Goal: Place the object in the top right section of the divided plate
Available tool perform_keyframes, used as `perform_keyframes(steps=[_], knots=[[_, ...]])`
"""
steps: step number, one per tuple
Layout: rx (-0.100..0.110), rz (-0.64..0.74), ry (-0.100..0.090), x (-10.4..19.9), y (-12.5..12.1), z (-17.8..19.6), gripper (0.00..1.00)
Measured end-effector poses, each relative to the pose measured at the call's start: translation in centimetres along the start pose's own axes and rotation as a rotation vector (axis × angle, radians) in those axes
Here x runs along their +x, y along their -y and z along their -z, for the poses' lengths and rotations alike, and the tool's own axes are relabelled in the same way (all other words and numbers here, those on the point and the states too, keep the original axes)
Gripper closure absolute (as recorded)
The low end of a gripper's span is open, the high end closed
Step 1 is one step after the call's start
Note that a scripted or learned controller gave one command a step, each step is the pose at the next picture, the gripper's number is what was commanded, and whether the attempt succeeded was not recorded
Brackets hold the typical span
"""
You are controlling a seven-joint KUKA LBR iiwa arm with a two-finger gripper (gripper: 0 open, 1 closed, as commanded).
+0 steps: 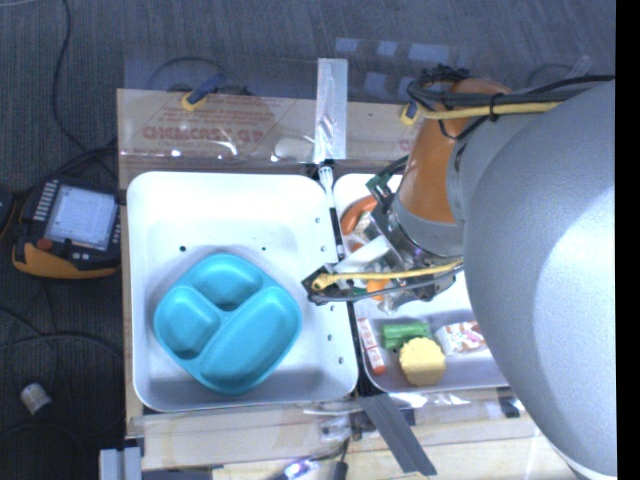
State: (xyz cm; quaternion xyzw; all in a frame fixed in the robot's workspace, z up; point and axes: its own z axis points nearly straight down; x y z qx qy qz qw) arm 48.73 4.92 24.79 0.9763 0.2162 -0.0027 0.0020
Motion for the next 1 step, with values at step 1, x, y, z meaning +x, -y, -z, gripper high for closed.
perform_keyframes(steps=[1], knots=[[0.004, 0.073, 0.003, 3.62, 8.98, -11.0, 1.0]])
